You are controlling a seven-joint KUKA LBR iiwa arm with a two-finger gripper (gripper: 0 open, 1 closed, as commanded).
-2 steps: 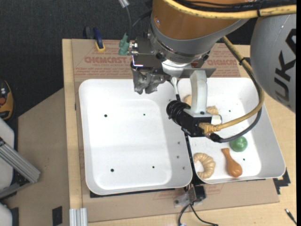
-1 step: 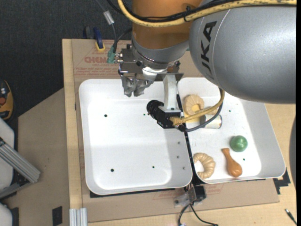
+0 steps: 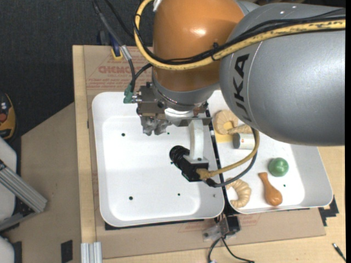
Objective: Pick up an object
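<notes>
Arm: nearest my camera, a grey link reaching in from the right, with an orange dome at its left end. A yellow cable loops round the dome and runs along the link.

Pincer: I see it under the dome, hanging over the far part of the left bin, towards that bin's right side. Whether it is apart or together I cannot tell; the dome and wrist block much of it. I see nothing held in it.

Black fitting: just near of the wrist, over the left bin, with a tan hose leading off it to the right.

Right bin: touching the left bin along their shared edge, its far part covered by the arm. I count these things to pick from, all in this bin:
- green ball, middle right;
- orange piece, club-shaped, just near of the ball;
- curled roll, tan, at the near left corner;
- white cylinder, lying on its side, by the left wall;
- tan lump, just far of the cylinder, partly under the arm.

Worktop: a brown board carrying both bins, with red print at its far left.
</notes>
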